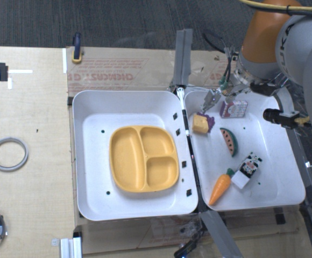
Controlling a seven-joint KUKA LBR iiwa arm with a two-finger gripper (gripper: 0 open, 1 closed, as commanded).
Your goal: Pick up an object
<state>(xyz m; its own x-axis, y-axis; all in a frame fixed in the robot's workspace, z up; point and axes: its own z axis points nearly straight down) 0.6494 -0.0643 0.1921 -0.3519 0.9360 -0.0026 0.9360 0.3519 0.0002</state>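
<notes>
One cheese wedge (pixel 200 124) lies below the tool (pixel 219 96).

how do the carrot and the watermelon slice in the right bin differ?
Colour: the carrot is orange with a green tip, while the watermelon slice is red with a green rind and dark seeds. Shape: the carrot is a tapered cone, the watermelon slice a curved wedge. Place: the carrot lies near the front edge of the right bin, and the watermelon slice lies nearer its middle. Both are toy foods lying loose, apart from each other.
</notes>
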